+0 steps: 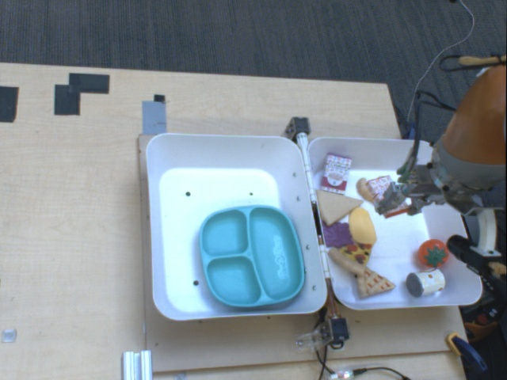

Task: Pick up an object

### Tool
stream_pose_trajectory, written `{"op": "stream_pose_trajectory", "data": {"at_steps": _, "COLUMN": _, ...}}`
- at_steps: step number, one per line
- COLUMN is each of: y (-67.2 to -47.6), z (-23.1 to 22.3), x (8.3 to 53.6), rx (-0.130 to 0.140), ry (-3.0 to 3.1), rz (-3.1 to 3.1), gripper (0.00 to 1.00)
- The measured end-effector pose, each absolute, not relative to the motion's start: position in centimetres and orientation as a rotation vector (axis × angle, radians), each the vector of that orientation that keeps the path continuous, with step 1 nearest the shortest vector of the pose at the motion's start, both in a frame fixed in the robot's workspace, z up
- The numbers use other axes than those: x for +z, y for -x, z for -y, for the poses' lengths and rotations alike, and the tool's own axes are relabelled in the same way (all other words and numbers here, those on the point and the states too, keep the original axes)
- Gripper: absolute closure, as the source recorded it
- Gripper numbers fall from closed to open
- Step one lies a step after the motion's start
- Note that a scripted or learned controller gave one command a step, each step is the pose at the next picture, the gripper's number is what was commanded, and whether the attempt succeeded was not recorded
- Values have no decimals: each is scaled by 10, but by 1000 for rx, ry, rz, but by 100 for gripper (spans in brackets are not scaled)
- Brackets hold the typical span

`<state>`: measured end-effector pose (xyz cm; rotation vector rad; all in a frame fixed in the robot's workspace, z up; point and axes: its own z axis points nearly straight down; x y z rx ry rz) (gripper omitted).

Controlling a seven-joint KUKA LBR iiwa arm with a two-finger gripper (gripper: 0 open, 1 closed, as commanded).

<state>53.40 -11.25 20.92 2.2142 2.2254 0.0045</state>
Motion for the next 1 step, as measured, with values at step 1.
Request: {"op": "stream_pose_trajectory", "data": {"at_steps": 1, "y": -488, "z": 103, "x": 221, "rx": 2, "ry": -2218, "rz": -2224, "gripper": 100}}
